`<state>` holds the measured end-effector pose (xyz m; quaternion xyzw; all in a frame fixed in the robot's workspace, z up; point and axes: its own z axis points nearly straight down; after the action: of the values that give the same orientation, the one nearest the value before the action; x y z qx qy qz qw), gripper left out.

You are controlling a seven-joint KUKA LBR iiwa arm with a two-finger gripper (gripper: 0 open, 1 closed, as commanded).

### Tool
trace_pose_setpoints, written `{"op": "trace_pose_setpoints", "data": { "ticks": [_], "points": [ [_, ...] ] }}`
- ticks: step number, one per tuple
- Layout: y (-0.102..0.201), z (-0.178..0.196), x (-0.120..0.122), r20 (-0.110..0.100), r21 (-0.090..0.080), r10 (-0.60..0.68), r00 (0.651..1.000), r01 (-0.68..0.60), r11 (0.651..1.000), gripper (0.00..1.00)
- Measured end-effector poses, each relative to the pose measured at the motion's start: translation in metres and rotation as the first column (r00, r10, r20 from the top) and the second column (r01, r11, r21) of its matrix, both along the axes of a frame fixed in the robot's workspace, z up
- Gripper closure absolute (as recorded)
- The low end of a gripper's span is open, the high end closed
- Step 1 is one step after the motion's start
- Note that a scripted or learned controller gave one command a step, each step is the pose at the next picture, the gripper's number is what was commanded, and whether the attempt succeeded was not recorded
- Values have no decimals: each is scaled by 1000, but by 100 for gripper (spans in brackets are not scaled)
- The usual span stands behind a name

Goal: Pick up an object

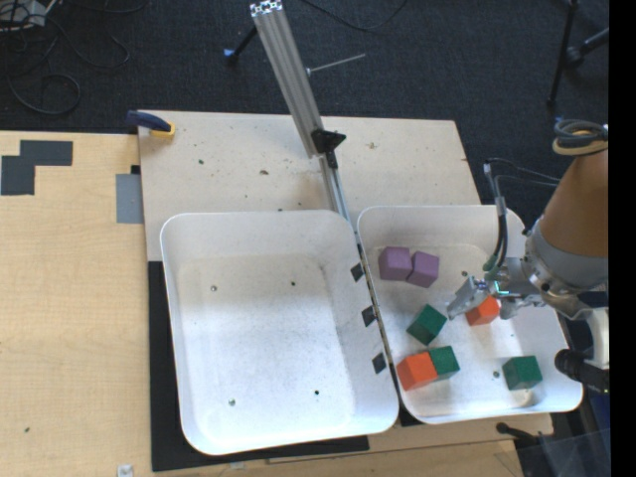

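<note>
Far to the left of the tool, the left white bin [199,266] is sitting on the desk [248,162], with a slanted metal post [294,78] rising behind it. Nearer, in the right white bin [397,229], two purple blocks [408,264] are lying up and to the left of the tool, a green block [428,323] just to its lower left, and an orange-and-green pair [428,366] further below. The tool [484,304] is hovering low over an orange block [483,311], touching or nearly so; whether it is pinching it I cannot tell. Another green block [522,372] is lying below and to its right
</note>
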<state>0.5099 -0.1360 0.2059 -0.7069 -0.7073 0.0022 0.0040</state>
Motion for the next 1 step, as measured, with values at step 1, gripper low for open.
{"op": "trace_pose_setpoints", "data": {
  "ticks": [1],
  "points": [
    [-1,2,1,6,-1,-3,1000,3,1000,0]
  ]
}}
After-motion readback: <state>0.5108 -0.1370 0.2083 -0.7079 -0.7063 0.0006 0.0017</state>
